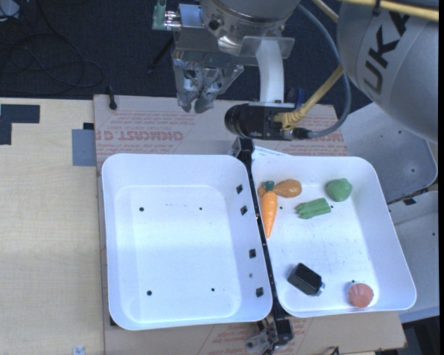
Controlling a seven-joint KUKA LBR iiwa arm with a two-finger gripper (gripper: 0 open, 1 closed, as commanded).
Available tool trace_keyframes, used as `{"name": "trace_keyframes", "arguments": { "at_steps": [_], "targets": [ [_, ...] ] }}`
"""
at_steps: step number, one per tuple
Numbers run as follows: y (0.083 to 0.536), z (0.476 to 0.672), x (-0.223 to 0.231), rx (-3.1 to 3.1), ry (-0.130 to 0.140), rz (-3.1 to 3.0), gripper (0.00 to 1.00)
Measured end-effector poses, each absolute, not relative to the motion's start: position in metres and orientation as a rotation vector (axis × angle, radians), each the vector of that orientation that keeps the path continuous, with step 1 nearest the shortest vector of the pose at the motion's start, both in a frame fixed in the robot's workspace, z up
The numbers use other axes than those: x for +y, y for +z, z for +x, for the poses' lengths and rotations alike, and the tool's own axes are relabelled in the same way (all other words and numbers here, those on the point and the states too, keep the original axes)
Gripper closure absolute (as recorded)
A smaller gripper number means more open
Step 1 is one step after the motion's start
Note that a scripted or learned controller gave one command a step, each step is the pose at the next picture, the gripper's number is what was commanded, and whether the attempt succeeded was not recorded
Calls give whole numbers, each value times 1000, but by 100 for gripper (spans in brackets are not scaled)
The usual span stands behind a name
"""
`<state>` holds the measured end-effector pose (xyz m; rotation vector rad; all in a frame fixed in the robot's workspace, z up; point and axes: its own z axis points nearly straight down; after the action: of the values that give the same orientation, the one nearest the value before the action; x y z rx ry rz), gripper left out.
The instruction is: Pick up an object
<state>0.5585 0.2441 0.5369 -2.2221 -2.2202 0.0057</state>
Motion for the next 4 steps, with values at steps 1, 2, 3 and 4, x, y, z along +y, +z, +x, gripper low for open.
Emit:
{"name": "trace_keyframes", "arguments": {
  "at_steps": [1,2,3,4],
  "targets": [
    [537,578,244,-2220,5,-2223,100],
    [537,601,244,-2219,5,-2223,100],
    [537,542,243,-2222,11,-2216,100],
    [537,573,244,-2220,6,-2222,100]
  ]
}}
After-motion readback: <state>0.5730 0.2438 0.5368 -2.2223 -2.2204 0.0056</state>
